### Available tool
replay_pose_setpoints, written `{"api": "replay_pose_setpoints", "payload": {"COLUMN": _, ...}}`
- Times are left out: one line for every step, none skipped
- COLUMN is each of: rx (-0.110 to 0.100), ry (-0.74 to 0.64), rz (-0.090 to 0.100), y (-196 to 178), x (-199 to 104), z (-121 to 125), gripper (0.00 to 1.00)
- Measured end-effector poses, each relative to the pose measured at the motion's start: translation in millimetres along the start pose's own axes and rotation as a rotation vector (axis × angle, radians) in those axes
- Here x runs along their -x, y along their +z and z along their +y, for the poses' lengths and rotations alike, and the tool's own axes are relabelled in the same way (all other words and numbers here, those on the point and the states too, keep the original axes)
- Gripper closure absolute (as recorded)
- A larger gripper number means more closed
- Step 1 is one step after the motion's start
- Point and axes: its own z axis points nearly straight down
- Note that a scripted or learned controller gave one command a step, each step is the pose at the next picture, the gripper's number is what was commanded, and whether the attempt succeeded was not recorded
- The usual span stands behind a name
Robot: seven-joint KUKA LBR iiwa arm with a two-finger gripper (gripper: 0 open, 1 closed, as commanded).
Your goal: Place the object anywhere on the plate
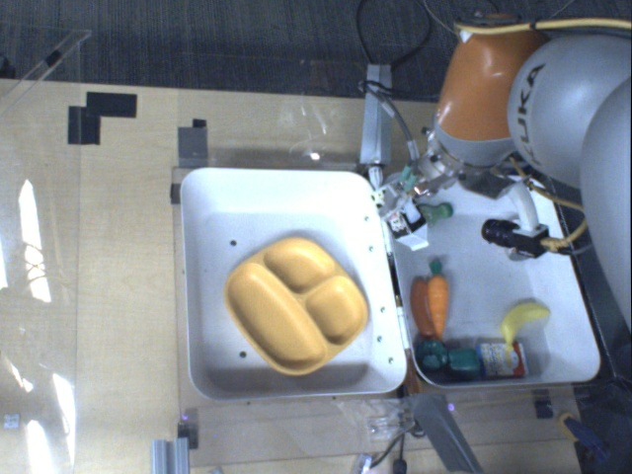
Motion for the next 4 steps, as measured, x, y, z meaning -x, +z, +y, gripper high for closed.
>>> {"api": "replay_pose_setpoints", "payload": {"rx": 0.002, "ry": 0.108, "rz": -0.002, "y": -90, "x": 25, "z": -34, "gripper": 1.0}}
{"api": "replay_pose_setpoints", "payload": {"rx": 0.002, "ry": -0.171, "rz": -0.001, "y": -4, "x": 27, "z": 21, "gripper": 1.0}}
{"api": "replay_pose_setpoints", "payload": {"rx": 0.003, "ry": -0.269, "rz": -0.001, "y": -1, "x": -1, "z": 11, "gripper": 1.0}}
{"api": "replay_pose_setpoints", "payload": {"rx": 0.002, "ry": -0.376, "rz": -0.001, "y": -1, "x": -16, "z": -38, "gripper": 1.0}}
